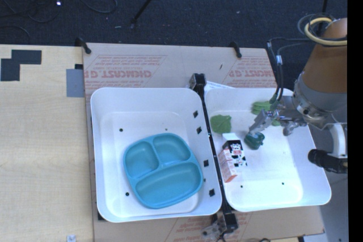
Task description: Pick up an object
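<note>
Teal lump (253, 140) sits under the gripper (258, 131) mid right bin (295, 192); whether the claw grips it, I cannot tell. Carton (231, 160) and green scrap (220, 122) crowd the bin's left wall.

A light wooden bench (39, 150) is covered at its right side by cardboard (142, 65), on which two white bins (102, 122) are set.

Blue divided plate (163, 171) in left bin (108, 122); cardboard sheet (130, 68) beneath
</note>
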Robot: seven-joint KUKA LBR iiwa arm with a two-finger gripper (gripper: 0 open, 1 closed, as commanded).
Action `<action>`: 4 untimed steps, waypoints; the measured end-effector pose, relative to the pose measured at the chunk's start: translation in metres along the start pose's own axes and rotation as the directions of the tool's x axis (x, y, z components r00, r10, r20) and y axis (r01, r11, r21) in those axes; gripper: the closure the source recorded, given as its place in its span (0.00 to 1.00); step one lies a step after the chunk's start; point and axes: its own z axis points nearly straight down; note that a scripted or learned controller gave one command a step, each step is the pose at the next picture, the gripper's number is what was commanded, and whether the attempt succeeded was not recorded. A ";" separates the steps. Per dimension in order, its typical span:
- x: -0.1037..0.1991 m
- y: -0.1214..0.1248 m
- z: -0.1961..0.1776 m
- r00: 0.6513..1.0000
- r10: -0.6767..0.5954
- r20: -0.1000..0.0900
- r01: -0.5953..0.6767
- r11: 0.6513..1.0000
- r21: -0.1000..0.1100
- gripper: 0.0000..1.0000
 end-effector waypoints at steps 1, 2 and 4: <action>0.000 0.002 -0.005 1.000 -0.002 0.001 0.002 1.000 -0.009 0.00; -0.005 0.007 0.045 1.000 -0.001 0.000 0.001 1.000 -0.005 0.00; -0.002 0.014 0.123 1.000 -0.001 0.005 0.001 0.999 -0.034 0.00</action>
